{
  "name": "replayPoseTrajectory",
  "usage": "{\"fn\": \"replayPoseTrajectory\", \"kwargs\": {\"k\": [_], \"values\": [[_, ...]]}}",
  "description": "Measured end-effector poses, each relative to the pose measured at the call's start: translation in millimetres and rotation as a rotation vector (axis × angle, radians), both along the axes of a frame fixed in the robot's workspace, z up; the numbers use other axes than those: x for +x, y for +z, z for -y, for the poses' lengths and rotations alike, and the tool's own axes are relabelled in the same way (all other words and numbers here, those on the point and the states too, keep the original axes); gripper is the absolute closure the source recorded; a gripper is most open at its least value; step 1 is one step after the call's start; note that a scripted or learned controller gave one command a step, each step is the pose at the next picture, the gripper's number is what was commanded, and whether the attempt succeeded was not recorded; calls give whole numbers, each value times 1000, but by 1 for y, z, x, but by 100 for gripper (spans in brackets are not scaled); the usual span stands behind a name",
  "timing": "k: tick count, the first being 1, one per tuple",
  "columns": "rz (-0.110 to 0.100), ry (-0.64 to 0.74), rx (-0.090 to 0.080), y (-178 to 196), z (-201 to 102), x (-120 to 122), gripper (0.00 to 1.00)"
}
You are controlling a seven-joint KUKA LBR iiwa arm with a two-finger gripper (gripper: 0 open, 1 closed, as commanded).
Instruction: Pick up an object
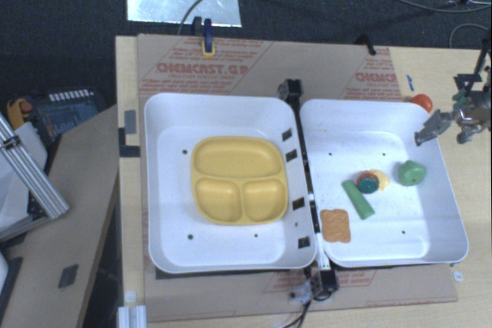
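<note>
Grey fingers (446,127) hover over right bin (384,119) edge.

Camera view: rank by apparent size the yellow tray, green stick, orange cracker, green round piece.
1. Yellow tray, by far the largest.
2. Green stick and orange cracker: too similar to rank.
3. Green round piece, smallest, only slightly.
</note>
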State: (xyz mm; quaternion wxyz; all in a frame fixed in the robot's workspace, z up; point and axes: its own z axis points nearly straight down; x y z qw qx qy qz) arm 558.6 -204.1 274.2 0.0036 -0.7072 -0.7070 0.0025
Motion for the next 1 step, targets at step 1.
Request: {"fn": "replayPoseTrajectory", "kwargs": {"k": [1], "values": [[11,3,-3,6,-1,2,0]]}}
